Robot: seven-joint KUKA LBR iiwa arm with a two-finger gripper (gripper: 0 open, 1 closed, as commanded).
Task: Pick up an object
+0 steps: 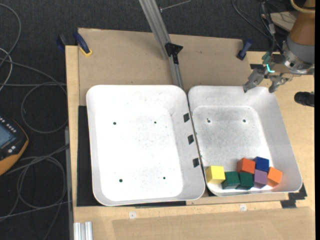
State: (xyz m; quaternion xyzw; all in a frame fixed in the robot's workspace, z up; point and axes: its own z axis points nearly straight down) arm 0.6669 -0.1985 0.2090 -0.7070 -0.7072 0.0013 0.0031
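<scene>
Hovering spread-fingered, empty, the grey two-finger gripper (261, 84) hangs over the right white bin's (227, 100) far rim; small coloured cubes (245, 174) cluster near edge. Best target: isolated yellow cube (216, 173).

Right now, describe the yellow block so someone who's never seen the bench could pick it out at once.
Take the right bin of the two white ones and look along its near edge, where a cluster of small blocks sits. The yellow block is at the left end of that cluster, closest to the divide between the bins, just left of a dark green block. It is the only yellow one there.
</scene>
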